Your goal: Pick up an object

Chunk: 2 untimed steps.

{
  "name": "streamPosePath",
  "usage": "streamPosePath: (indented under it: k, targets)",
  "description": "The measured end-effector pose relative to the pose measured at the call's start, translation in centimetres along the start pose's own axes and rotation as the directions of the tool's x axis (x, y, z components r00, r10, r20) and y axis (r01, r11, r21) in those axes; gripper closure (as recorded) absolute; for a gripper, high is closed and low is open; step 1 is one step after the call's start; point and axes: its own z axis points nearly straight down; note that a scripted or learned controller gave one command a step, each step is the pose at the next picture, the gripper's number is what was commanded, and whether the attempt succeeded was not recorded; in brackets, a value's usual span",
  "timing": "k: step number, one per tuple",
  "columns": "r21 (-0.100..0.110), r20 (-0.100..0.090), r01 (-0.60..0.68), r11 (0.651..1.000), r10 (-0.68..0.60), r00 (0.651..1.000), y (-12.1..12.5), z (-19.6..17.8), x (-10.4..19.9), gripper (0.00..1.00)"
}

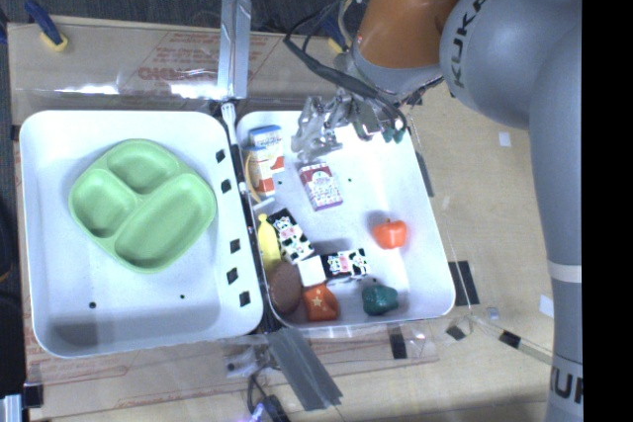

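My gripper [318, 131] hangs over the far part of the right bin [420, 212], just above a small maroon carton [321, 186]. Nothing shows between its metal fingers. Lower in the same bin lie an orange pepper-like toy [391, 233], two cow-patterned boxes [287, 235] [345, 264], a yellow banana-shaped piece [267, 244], a brown round piece [285, 285], a red-orange piece [319, 303] and a dark green piece [379, 298]. A blue-and-white item [265, 139] and an orange-white item [265, 173] lie along the bin's left wall.
The left bin [59, 321] holds a light green divided plate [143, 203]. A metal divider strip [234, 49] runs between the bins at the back. The arm's grey body and orange band [410, 5] loom over the right bin's far right corner.
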Motion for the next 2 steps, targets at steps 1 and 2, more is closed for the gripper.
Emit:
streamPosePath:
  k: [1,2]
  targets:
    - [-0.001,-0.002,-0.026,1.000,0.026,1.000,0.2,4.0,0.0,1.00]
    - [0.002,0.004,0.088,0.996,-0.088,0.996,0.3,3.0,-0.1,1.00]
